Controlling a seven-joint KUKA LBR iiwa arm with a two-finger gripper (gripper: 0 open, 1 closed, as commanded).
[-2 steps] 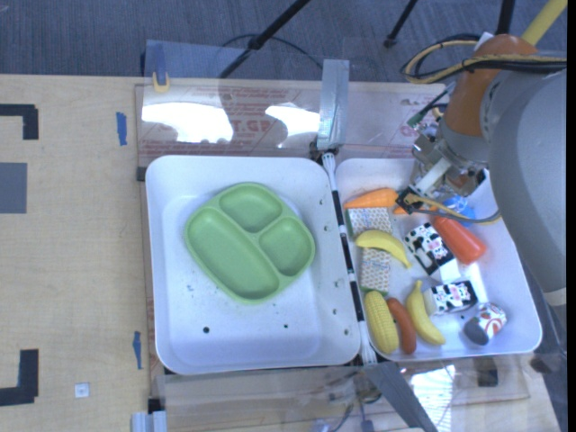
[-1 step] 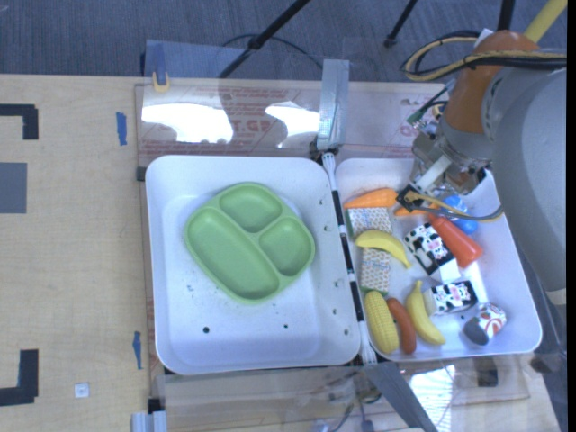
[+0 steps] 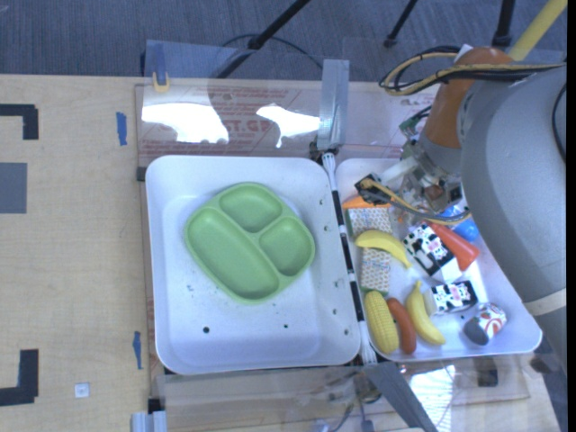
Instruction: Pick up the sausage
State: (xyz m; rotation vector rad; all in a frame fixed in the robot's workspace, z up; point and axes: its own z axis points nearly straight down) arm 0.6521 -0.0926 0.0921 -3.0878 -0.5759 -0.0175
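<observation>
Reaching in from the right, the grey arm (image 3: 522, 151) holds its tool (image 3: 416, 180) low over the far end of the right bin (image 3: 517, 327); its grip cannot be told. Well nearer the camera than the tool, the sausage (image 3: 402, 325) lies between the corn (image 3: 381, 320) and a banana (image 3: 423, 315).

Grey arm (image 3: 522, 142), orange band, yellow-black cables (image 3: 416, 72)
</observation>
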